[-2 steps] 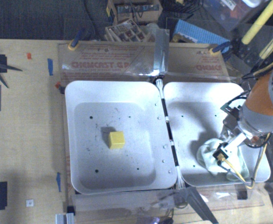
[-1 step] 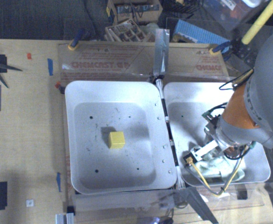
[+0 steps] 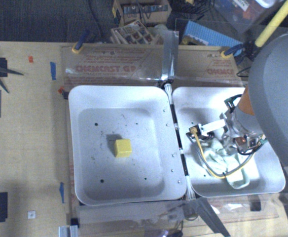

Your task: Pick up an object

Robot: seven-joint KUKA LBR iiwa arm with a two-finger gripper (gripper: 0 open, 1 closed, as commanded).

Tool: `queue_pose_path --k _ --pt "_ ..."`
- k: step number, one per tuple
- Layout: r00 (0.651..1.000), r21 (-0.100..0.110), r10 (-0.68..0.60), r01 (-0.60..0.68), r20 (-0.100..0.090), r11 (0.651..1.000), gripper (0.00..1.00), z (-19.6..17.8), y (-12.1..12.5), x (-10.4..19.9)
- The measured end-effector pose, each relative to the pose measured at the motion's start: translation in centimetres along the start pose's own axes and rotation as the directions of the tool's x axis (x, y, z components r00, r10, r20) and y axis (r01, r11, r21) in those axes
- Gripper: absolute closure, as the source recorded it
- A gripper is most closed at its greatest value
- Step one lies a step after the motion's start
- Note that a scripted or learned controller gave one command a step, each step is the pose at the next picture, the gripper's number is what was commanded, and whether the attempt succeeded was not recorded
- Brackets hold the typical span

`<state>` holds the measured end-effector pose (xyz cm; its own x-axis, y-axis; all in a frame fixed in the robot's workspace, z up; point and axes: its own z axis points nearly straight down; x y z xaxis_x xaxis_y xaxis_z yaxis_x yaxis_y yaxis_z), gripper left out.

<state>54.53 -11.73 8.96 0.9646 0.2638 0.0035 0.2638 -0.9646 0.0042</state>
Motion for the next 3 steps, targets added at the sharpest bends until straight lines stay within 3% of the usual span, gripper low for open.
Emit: queue_pose_path --k 1,2,3 --pt "1.000 0.004 0.008 -0.007 -0.003 1.000 1.00 -0.1 -4.0 -5.5" --pt "0.998 0.006 0.056 -0.056 0.007 0.998 1.00 -9.5 -3.8 -2.3" --pt "0.998 0.005 0.060 -0.060 0.007 0.998 1.00 -9.6 0.5 2.7"
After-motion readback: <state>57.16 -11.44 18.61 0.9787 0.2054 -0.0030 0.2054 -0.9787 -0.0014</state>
